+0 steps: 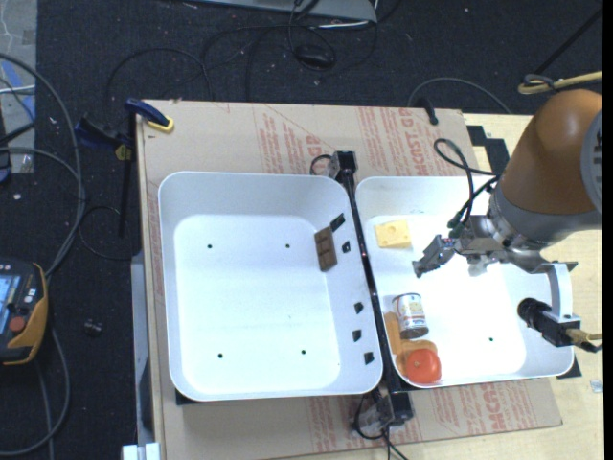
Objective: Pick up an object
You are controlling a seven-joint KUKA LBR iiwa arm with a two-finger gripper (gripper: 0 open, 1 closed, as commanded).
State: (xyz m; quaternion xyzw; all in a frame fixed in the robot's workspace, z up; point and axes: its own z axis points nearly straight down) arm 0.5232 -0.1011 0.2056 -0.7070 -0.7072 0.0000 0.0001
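The tool [433, 255] hangs over the middle of the right bin [536, 362]; whether it is apart or together cannot be told, and nothing is seen clamped in it. Along the right bin's left wall lie a yellow cheese wedge [393, 234], a small can [412, 315] and a red tomato [420, 363]. A brown block [326, 250] rests in the left bin [182, 286], near its right wall.

Bright, even overhead light washes out the white bins [192, 195]; shadows faint.
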